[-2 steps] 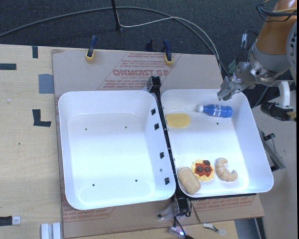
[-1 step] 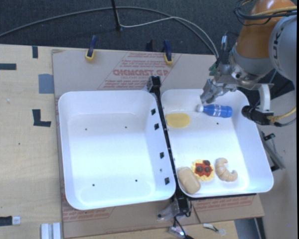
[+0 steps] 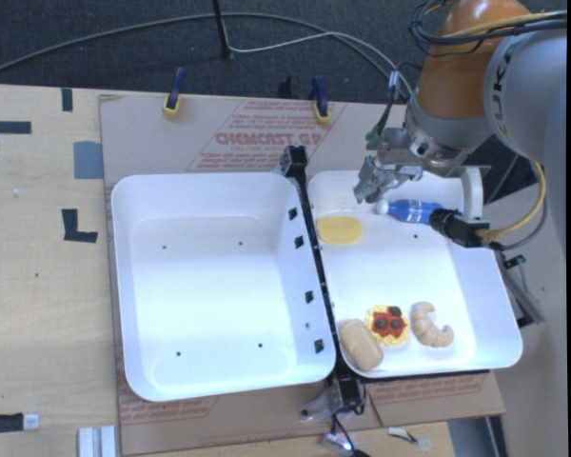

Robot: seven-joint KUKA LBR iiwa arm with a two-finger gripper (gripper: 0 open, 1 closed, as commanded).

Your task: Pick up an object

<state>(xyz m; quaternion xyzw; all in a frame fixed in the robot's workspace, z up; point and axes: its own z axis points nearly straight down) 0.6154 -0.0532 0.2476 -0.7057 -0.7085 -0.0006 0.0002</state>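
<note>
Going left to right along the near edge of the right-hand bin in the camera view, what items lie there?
Bread roll → small tart with red berries → croissant. All three lie near the front wall of the right bin.

The claw (image 3: pixel 373 190) partly hides a blue item (image 3: pixel 414 211).

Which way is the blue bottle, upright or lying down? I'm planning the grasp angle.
Lying down. The blue bottle rests on its side on the right bin floor, beside the gripper.
</note>
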